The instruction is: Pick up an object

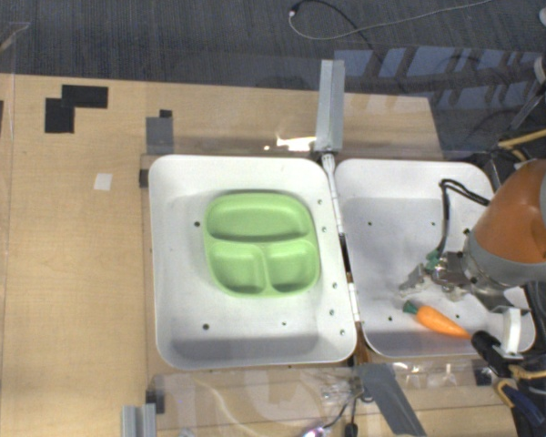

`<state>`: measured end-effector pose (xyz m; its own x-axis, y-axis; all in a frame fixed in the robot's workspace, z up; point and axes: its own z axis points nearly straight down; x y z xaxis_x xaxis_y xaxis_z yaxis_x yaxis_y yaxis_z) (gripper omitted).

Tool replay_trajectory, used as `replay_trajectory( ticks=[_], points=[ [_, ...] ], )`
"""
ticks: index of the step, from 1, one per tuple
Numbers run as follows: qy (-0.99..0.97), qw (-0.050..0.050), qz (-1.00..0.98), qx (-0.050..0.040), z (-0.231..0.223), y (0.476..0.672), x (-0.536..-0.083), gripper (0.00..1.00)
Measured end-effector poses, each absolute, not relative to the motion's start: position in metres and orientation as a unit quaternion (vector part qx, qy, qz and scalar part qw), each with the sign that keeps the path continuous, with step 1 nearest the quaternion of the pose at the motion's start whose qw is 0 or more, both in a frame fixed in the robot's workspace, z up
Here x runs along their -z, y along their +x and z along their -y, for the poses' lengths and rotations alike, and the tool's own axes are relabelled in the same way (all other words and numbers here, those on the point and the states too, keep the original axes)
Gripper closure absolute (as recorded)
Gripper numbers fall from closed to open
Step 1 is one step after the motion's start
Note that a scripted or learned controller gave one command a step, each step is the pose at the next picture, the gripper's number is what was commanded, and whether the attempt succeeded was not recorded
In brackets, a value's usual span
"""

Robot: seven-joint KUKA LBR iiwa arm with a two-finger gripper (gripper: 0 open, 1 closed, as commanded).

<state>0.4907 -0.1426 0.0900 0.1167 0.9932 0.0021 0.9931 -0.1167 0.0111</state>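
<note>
An orange toy carrot (441,321) with a green stub at its left end lies near the front edge of the right bin (382,217). My gripper (425,276) hangs low over that bin, just behind and slightly left of the carrot, and nothing shows held in it. The arm's orange band (526,217) rises to the right of it.
A green divided plate (259,242) lies in the middle of the left bin (177,271). A grey post (330,103) stands behind the rim where the two bins meet. The wooden bench (64,244) spreads out to the left.
</note>
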Motion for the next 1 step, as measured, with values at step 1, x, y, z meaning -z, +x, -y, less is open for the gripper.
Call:
replay_trajectory(
  ticks=[1],
  points=[
    [0.747,0.007,-0.665,-0.0074,0.1420,0.4942,-0.1024,1.00]
  ],
)
